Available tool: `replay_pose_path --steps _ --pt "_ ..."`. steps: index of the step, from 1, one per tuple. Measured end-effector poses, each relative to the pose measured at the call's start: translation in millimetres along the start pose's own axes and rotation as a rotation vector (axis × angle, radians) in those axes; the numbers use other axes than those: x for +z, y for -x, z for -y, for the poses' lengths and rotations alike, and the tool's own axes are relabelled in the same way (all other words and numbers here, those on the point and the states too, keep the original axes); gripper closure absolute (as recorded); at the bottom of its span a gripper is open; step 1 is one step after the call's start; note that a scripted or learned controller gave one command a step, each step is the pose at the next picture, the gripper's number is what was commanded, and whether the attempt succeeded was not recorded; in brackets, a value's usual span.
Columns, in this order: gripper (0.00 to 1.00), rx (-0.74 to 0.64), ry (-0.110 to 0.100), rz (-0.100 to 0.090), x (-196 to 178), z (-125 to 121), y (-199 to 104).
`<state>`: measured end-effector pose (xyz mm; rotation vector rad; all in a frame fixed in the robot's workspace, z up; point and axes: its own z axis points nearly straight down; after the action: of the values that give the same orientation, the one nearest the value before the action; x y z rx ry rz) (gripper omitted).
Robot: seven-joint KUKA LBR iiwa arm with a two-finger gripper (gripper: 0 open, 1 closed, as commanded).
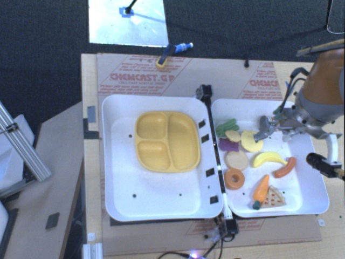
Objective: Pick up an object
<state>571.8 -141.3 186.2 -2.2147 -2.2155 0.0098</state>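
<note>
Toy pizza slice [274,197] and carrot [261,189] lie at the near edge of the right bin [318,201], beside a donut [234,178], banana [269,158] and sausage [284,167]. Above them, the gripper [265,128] hovers over a yellow slice [251,141]; whether it is spread cannot be told. A yellow divided plate [166,141] sits in the left bin [121,198].

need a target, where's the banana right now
The banana lies in the right bin, between the tan round slice and the sausage.
</note>
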Motion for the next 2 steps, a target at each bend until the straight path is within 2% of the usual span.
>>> replay_pose_path --steps 1,2 --pt "0.00 -0.002 0.012 0.002 -6 -3 0" --pt "0.00 -0.001 0.007 0.001 57 -2 -3"
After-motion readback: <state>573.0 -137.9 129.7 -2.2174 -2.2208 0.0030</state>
